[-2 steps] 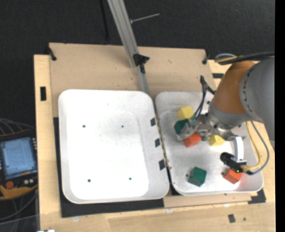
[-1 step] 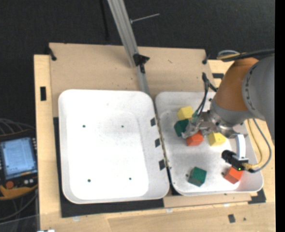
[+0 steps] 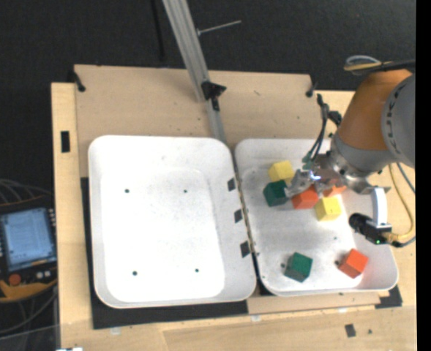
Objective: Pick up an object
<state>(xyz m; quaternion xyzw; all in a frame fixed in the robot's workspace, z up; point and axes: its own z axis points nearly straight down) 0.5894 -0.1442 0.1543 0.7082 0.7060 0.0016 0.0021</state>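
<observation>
Reaching in from the right, arm (image 3: 372, 123) bent low over orange block (image 3: 305, 198); jaws' state impossible to tell.

A tan bench (image 3: 65, 196) stands on a black floor (image 3: 25, 35), with a slanted metal pole (image 3: 189, 46) rising from its far middle. At the left, off the bench, sits a handheld screen (image 3: 21, 243) with grey cables (image 3: 10, 185) running behind it.

white bins (image 3: 160, 218) | yellow cubes (image 3: 280, 170) (image 3: 328, 208) | green cubes (image 3: 275, 193) (image 3: 298, 266) | orange cubes (image 3: 305, 198) (image 3: 353, 262) | grey arm, orange band (image 3: 372, 112) | tan bench (image 3: 65, 196)
</observation>
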